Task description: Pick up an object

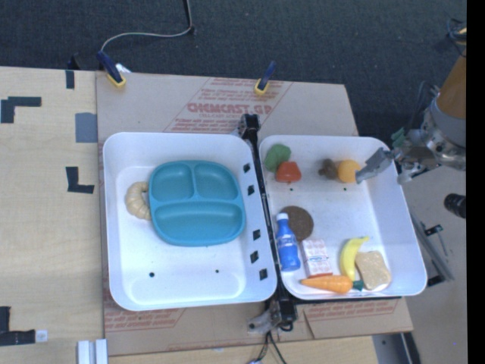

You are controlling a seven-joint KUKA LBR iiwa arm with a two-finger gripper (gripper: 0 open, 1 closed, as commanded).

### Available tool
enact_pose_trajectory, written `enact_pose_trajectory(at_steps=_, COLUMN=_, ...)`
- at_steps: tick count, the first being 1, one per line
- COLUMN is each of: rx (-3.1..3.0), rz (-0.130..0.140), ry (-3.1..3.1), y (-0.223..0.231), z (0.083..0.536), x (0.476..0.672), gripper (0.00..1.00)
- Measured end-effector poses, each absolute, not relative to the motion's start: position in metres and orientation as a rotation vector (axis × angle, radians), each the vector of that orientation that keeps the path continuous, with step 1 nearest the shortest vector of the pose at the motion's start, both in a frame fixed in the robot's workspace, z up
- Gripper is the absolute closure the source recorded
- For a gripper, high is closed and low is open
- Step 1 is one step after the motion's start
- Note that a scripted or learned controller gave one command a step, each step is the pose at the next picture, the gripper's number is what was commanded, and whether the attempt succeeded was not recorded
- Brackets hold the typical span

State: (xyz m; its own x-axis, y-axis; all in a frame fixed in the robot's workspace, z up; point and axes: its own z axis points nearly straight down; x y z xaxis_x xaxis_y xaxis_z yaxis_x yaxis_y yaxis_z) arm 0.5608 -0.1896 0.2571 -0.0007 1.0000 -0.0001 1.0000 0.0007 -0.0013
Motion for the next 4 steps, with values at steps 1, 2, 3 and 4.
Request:
enact_pose_trajectory(at_steps=1, rx=-2.219, rz=0.003, ry=-2.222, y=-0.205, z=0.215, x=0.62, gripper=0.0)
enact_pose_trajectory(at_steps=2, rx=-2.221, rz=-0.003, ry=-2.227, y=-0.181, z=0.087, x=0.656, gripper=0.0)
enact_pose_trajectory(at_steps=3, rx=-2.212, rz=-0.004, ry=-2.219, y=-0.22, z=0.086, x=0.669, gripper=0.0)
enact_pose_trajectory(at_steps=4, rx=-2.22, rz=-0.001, ry=-2.23, y=-0.222, z=0.097, x=0.67, gripper=1.0)
